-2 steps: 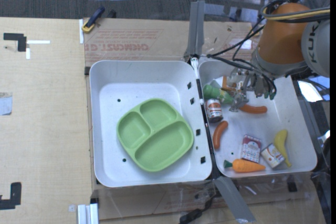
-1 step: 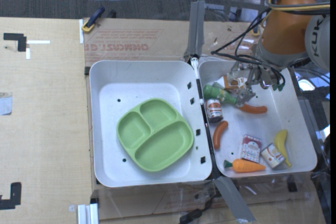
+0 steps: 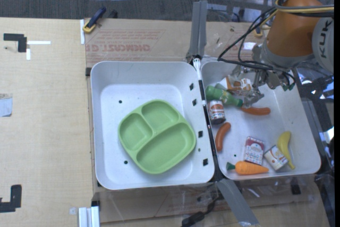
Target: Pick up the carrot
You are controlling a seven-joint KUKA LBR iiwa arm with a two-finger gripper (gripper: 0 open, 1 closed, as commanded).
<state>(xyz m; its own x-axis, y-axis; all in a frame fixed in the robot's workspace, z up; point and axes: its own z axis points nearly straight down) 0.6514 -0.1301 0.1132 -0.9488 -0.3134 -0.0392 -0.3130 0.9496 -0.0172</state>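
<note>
The carrot point(image 3: 248, 168), orange with a small green top, lies along the front wall of the right bin point(image 3: 308, 130). My gripper point(image 3: 254, 94) hangs at the far side of that bin, well away from the carrot, just above a red sausage point(image 3: 256, 111) and beside a green bottle point(image 3: 223, 95). The orange-banded wrist covers most of the hand from above.
The right bin also holds a small can point(image 3: 217, 112), a second sausage point(image 3: 222, 135), a red-and-white packet point(image 3: 254, 150), a small carton point(image 3: 275, 158), a banana point(image 3: 285, 147) and a snack packet point(image 3: 236, 84). The left bin point(image 3: 106, 130) holds a green divided plate point(image 3: 157, 136).
</note>
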